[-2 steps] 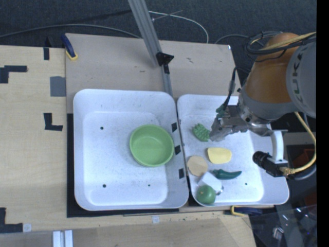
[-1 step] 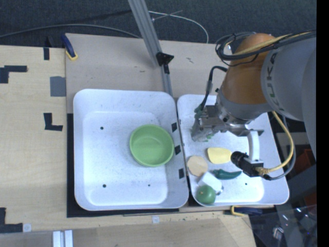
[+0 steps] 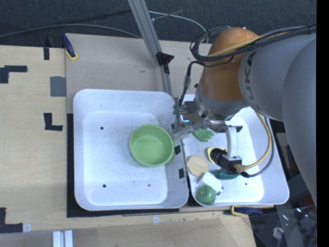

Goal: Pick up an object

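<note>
My gripper hangs low over the left part of the right bin, close to the wall between the two bins. Just under it, to its right, lies a light green ribbed object, partly covered by the wrist. Nearer the front of the same bin lie a tan round disc, a white block, a green ball and a dark teal piece. A green bowl stands upright in the left bin, at its right side.
The bulky grey and orange arm covers the back half of the right bin. A slanted metal pole rises behind the bins. Bare white floor fills the left bin's left half.
</note>
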{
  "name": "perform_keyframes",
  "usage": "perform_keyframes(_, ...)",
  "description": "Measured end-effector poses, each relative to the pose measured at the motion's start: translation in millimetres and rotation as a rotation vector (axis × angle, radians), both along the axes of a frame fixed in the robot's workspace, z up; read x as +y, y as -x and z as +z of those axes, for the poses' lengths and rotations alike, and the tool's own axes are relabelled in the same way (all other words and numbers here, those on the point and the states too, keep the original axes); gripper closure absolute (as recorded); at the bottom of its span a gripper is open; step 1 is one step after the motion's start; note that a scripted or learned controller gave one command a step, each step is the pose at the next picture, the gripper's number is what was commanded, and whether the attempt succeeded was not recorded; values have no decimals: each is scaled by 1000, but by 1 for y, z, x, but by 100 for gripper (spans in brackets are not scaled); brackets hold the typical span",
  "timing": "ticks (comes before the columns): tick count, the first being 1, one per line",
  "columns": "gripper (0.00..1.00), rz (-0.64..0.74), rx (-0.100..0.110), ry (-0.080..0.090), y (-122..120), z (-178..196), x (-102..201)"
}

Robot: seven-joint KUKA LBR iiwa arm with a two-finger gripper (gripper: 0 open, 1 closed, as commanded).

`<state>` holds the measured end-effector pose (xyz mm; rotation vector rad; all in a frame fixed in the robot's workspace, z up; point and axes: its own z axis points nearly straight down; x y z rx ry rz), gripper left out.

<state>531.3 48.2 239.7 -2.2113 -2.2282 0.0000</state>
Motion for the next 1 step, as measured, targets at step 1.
perform_keyframes(1, 100, -2, 3, 1, 3, -17, 47)
